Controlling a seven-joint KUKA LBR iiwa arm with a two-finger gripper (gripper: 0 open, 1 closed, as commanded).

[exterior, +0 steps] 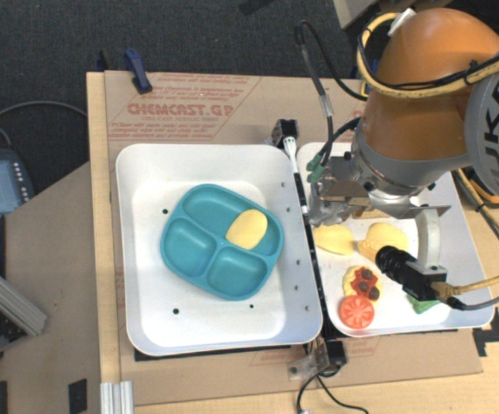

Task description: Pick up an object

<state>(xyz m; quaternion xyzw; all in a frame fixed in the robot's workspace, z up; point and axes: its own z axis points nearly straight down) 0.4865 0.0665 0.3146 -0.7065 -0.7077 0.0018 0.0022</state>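
When viewed from above at a slant: two shallow white bins side by side on the desk (180, 102), brown, printed in red along the far side; blue clip (137, 69): sits at the desk's far left corner.

Left bin (137, 231): holds a teal divided plate (197, 248), flat on the bin floor near the middle; yellow oval piece (247, 228): lies in the plate's upper right compartment, close against the ridge that bounds the lower compartment.

Right bin (460, 248): holds the other pieces, all in its left and lower part; pale yellow piece (333, 240): lies just beside the bin's left wall; second yellow piece (378, 238): lies just to the right of it, touching or apart cannot be told; red-and-black piece (363, 281): lies below both; red disc (357, 311): lies just below that, near the bin's lower rim.

Arm (430, 76): reaches in from the right, orange band uppermost, and hangs over the upper part of the right bin; claw (346, 207): points down over the bin's upper left part, just above the two yellow pieces; spread or pressed together: cannot be told, hidden beneath the wrist.
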